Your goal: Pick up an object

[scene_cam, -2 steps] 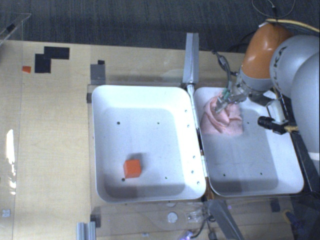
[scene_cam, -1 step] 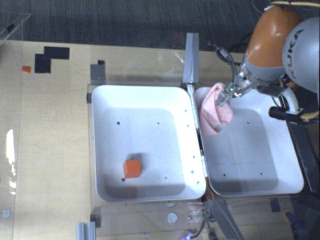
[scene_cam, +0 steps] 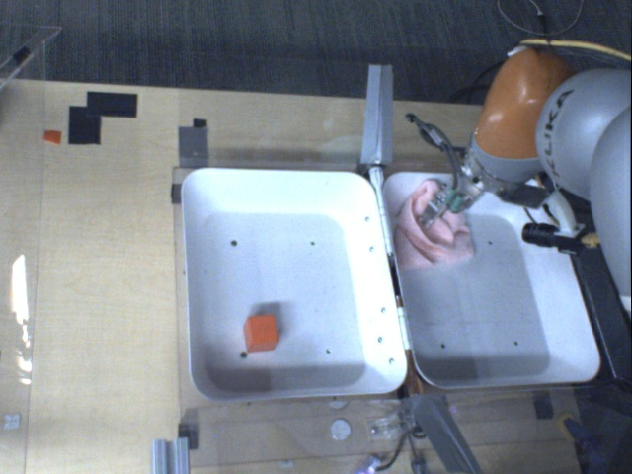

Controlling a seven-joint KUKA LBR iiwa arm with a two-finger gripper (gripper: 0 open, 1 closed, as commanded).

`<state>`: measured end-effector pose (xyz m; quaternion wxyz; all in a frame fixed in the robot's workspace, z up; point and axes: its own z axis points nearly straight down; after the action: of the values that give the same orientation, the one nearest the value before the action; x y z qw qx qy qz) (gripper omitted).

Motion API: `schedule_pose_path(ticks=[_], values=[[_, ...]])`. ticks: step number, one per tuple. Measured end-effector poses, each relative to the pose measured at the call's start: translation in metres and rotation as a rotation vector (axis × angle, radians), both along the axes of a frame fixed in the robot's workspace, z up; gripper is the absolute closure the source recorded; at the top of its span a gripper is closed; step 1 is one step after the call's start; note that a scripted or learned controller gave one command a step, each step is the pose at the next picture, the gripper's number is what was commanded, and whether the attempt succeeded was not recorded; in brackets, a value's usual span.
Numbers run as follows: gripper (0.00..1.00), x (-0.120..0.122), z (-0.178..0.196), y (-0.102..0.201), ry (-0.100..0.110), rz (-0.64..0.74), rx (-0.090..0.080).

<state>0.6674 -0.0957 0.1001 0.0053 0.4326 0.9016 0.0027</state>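
The gripper [scene_cam: 441,208] is lowered onto a pink cloth [scene_cam: 431,229] in the right bin [scene_cam: 513,368]; its grip cannot be told; an orange cube [scene_cam: 262,333] lies in the left bin [scene_cam: 286,188].

bins [scene_cam: 197,265]: 2 | orange block [scene_cam: 262,333]: 1 | pink soft object [scene_cam: 430,240]: apparently 1

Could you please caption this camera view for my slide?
Claw down on the pink cloth in the right bin; orange block in the left bin.
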Motion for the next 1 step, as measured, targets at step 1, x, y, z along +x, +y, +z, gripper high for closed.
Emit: schedule_pose_path(ticks=[1], values=[[1.00, 0.0023, 0.0104, 0.0014, -0.005, 0.002, 0.001]])
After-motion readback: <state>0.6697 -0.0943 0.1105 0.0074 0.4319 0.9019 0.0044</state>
